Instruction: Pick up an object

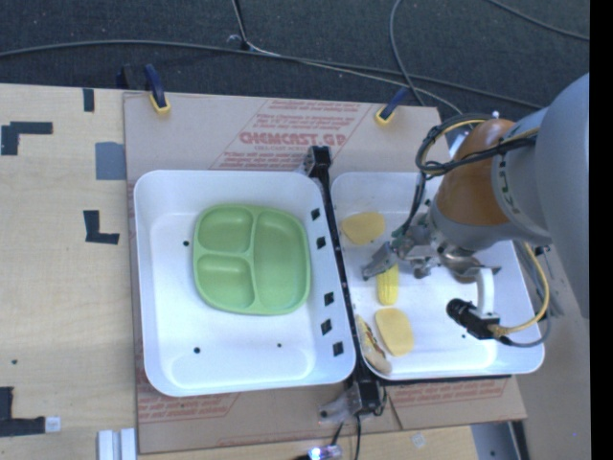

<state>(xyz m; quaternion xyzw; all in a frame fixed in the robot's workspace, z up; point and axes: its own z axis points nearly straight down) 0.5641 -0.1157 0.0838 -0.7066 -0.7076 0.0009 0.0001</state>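
Note:
The right bin [512,357] holds several pieces of toy food: a pale yellow round piece [363,227] at its upper left, a small yellow corn-like piece [387,287] in the middle, a yellow oval piece [395,331] below it and a brownish piece [372,348] against the left wall. My gripper [391,261] hangs low over the bin, just above the corn-like piece, with its grey fingers [375,263] spread and nothing between them. The orange-banded wrist [474,185] rises behind it to the right.
The left bin [158,353] holds a green divided plate [253,259]. A black divider [329,257] runs between the bins. Black and yellow cables [498,322] loop over the right bin's right side. Clamps [156,92] pin the cardboard at the back.

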